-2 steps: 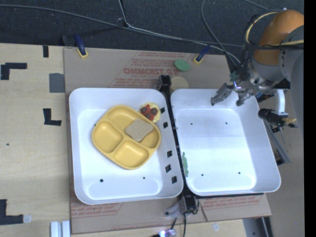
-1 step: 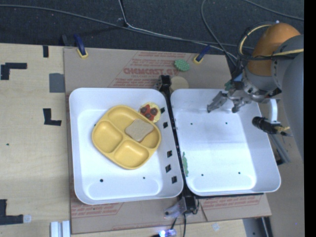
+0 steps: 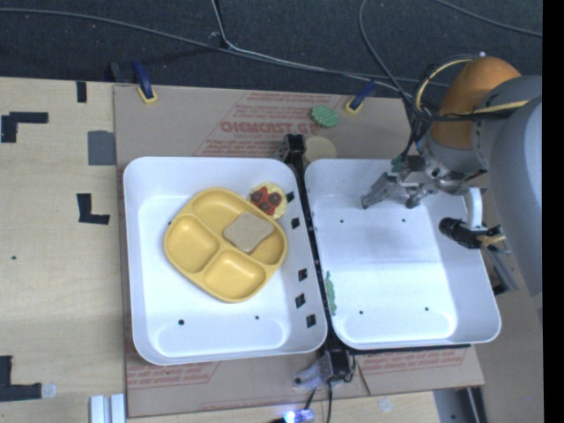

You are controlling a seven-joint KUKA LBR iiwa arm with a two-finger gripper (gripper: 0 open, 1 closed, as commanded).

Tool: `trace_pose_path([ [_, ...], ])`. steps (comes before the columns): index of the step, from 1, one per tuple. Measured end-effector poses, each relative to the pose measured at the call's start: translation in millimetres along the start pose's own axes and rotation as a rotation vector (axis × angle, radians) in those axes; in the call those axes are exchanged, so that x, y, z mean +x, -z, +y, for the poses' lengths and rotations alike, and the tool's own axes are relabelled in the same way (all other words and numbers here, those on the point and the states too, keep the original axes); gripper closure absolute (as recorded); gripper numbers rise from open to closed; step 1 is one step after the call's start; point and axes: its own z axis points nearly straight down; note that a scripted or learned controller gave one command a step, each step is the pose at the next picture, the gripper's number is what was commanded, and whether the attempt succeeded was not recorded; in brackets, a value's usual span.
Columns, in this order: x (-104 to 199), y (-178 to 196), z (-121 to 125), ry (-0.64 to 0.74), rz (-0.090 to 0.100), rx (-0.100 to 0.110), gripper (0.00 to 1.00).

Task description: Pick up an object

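The gripper (image 3: 389,194) is hanging over the right bin (image 3: 458,320), jaws spread apart and gripping nothing — the likeliest objects, a yellow tray (image 3: 198,245) and its toast (image 3: 248,232), are sitting mid-left — likely a miss.

Pale wooden bench top (image 3: 53,263) fills the left of the frame and runs under a brown printed cardboard sheet (image 3: 256,126) at centre. Black tape marks (image 3: 88,208) sit on the wood at left, upper left and lower left. Two blue-and-yellow clamps (image 3: 144,85) pin the cardboard's top edge. Dark grey carpeted floor (image 3: 291,11) spans the top of the frame, crossed by thin grey cables (image 3: 220,38). Lighting is even, with soft shadows.
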Motion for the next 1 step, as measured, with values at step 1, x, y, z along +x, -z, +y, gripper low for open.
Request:
trace_pose_path([
  [1, -0.4, 13.7, 1.4, 0.001, -0.003, -0.004, 1.00],
])
